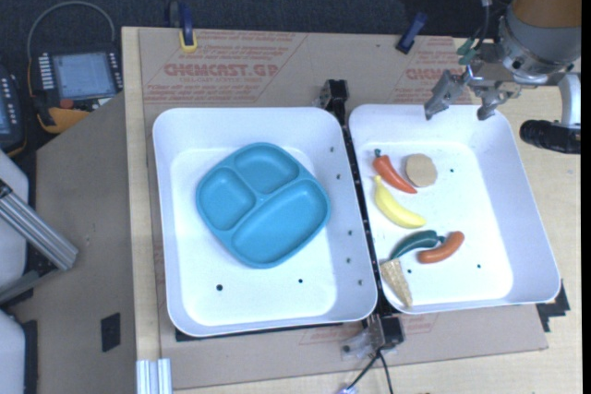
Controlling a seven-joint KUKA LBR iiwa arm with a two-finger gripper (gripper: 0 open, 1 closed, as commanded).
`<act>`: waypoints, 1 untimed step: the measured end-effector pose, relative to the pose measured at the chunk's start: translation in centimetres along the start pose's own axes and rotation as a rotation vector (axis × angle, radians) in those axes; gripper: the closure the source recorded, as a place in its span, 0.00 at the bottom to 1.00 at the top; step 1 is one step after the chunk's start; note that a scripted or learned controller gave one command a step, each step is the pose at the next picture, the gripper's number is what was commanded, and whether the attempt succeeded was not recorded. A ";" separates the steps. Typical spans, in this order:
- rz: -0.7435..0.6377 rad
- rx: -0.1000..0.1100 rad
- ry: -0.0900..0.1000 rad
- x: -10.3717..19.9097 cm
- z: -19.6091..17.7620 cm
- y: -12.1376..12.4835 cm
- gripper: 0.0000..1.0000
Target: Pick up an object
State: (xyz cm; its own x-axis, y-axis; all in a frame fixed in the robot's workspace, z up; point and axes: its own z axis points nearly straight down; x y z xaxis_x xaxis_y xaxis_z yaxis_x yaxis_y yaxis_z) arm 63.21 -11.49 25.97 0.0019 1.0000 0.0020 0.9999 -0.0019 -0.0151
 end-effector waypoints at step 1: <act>-0.002 -0.014 -0.002 0.0 -0.8 0.2 0.00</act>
